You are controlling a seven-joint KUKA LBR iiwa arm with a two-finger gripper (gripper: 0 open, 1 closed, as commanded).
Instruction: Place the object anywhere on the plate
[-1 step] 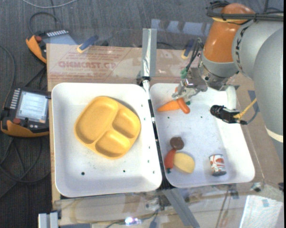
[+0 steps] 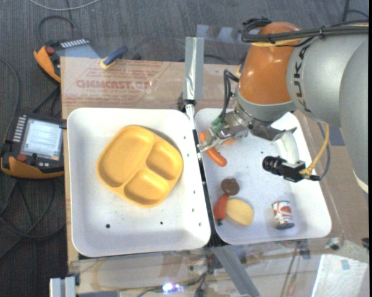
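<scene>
A yellow plate (image 2: pixel 140 164) with three compartments lies in the middle of the left bin (image 2: pixel 87 228). My gripper (image 2: pixel 209 140) hangs low over the left edge of the right bin (image 2: pixel 309 224), close to the wall between the bins. Just below and right of it lies a small orange carrot-like piece (image 2: pixel 217 159) on the bin floor, touching or nearly touching the gripper tip. The arm's wrist hides the upper part of the gripper.
In the right bin lie a brown round piece (image 2: pixel 230 185), a red piece (image 2: pixel 220 208) against a pale yellow potato-like lump (image 2: pixel 239 212), and a small can (image 2: pixel 283 215). A black cable plug (image 2: pixel 283 166) hangs from the arm. A teach pendant (image 2: pixel 34 145) sits left of the bins.
</scene>
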